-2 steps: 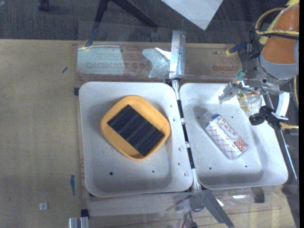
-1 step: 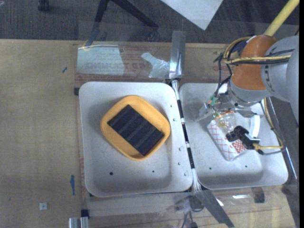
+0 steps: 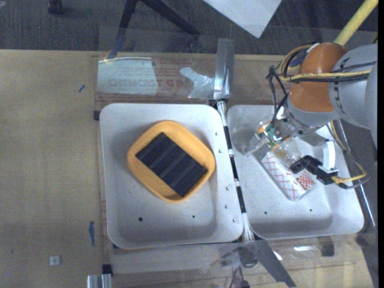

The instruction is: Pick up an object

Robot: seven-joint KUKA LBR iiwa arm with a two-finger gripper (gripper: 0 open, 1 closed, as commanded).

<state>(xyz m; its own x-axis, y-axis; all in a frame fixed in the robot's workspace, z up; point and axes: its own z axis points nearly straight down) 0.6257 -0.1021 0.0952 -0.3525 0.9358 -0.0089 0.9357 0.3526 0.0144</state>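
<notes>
A yellow rounded pad with a black ribbed panel on top (image 3: 171, 161) lies in the left bin (image 3: 120, 221), slightly left of its middle. In the right bin (image 3: 336, 218) lies a crumpled clear plastic packet with a red-checked card inside (image 3: 289, 177), stretching from the bin's upper left toward its middle. My gripper (image 3: 273, 131) hangs over the upper end of that packet, under the orange-banded wrist (image 3: 318, 77). The wrist hides where the gripper meets the plastic, and I cannot see whether anything is held.
A clear plastic sheet (image 3: 144, 80) and a metal bracket (image 3: 224, 71) lie on the bench behind the bins. A ridge with screws (image 3: 234, 173) separates the two bins. A chair base (image 3: 138, 5) and a white sheet (image 3: 240, 2) are on the floor beyond.
</notes>
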